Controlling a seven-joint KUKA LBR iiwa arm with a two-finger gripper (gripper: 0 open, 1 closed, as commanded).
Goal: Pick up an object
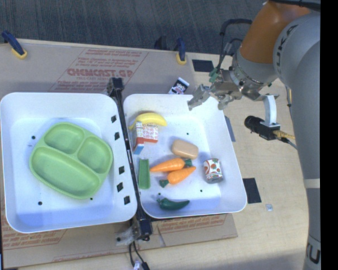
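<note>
With the gripper point(209, 96) held above the right bin's point(232, 167) upper right corner, its fingers spread and empty, the nearby banana point(151, 118) is best approached by a straight descent.

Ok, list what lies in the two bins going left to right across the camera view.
green divided plate → milk carton → green stick → green pepper → bread roll → can. Banana and carrots overlap neighbours in the order, so I left them out.
</note>
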